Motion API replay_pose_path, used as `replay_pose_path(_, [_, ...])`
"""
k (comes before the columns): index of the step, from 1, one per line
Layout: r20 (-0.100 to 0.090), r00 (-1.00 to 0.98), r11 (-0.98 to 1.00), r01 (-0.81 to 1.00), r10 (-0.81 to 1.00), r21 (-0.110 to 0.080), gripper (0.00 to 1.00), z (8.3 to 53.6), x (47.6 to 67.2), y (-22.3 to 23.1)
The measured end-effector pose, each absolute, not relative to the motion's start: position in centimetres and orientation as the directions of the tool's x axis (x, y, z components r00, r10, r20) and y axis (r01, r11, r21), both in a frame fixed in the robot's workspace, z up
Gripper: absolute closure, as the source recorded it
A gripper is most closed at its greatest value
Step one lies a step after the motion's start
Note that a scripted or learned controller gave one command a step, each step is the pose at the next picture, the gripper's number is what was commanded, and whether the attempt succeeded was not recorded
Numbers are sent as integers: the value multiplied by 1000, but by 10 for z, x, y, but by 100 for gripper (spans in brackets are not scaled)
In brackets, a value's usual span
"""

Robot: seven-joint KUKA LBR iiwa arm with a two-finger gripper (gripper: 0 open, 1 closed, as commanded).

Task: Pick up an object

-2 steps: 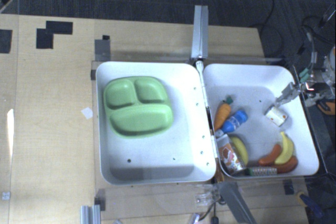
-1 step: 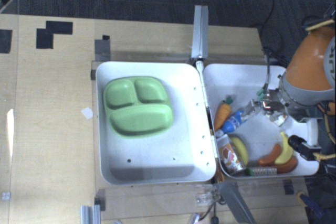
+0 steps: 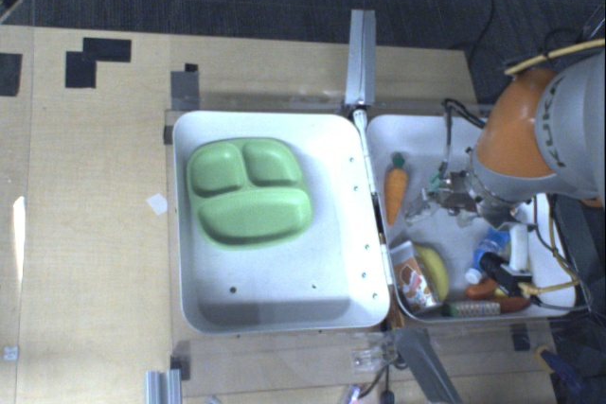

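In the right bin (image 3: 421, 132), an orange carrot (image 3: 395, 189) with a green top lies along the left wall. A yellow banana (image 3: 435, 272) and a small printed packet (image 3: 414, 285) lie at the front left. My gripper (image 3: 440, 197) hangs low over the bin's middle, just right of the carrot and behind the banana. Nothing shows in its grasp. A blue object (image 3: 492, 247) lies just right of the gripper, partly under the wrist.
The left bin (image 3: 275, 312) holds a green divided plate (image 3: 250, 191) at its back left. A red and green stick-like item (image 3: 485, 307) and an orange piece (image 3: 477, 277) lie by the right bin's front wall. A metal divider post (image 3: 361, 61) stands between the bins.
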State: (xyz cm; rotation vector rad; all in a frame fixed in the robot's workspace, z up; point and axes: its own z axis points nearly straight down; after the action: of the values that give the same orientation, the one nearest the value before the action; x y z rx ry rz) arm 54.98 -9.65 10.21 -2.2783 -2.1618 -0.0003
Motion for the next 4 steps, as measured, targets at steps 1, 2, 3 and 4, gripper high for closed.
replay_pose_path(1, [4, 310, -310, 951, 951, 17, 0, 90, 513, -86])
replay_pose_path(2, [6, 310, -310, 951, 951, 17, 100, 99, 514, -85])
replay_pose_path(3, [-1, 462, -462, 887, 887, -1, 100, 214, 502, -52])
replay_pose_path(4, [-2, 635, -635, 773, 773, -1, 100, 252, 487, -70])
